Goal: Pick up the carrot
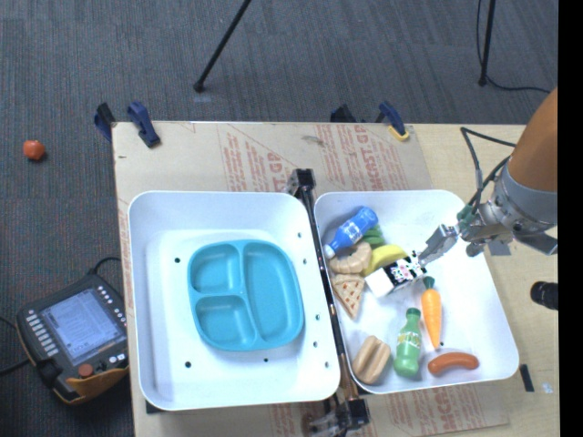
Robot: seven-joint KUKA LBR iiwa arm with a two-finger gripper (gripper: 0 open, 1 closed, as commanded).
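The arm point(537, 167) comes in from the right side, over the right bin point(483, 271). Its gripper point(440, 242) hangs above the middle of that bin, pointing down and to the left. I cannot tell if its jaws are wide or closed, because they are small and blurry. Nothing can be seen between them.

The carrot point(431, 312) lies in the right bin, a bit below the gripper. It is orange with a green top, and the top points up toward the gripper. The gripper is near it but not touching it.

Just left of the carrot stands a green bottle point(409, 344). Below the carrot lies a sausage point(453, 363), close to the bin's lower wall. A small white box point(393, 277) with dark marks sits just up and left of the carrot, under the gripper tip. Next to the box is a banana point(388, 257). Above that is a blue bottle point(351, 229). A waffle slice point(349, 293) and a bread roll point(371, 358) lie along the left side of this bin.

The left bin point(155, 235) holds a blue tray point(246, 294) with three parts.

On the floor to the left sits a control pad point(73, 335) with a screen. A small orange ball point(35, 150) lies on the carpet far to the left.
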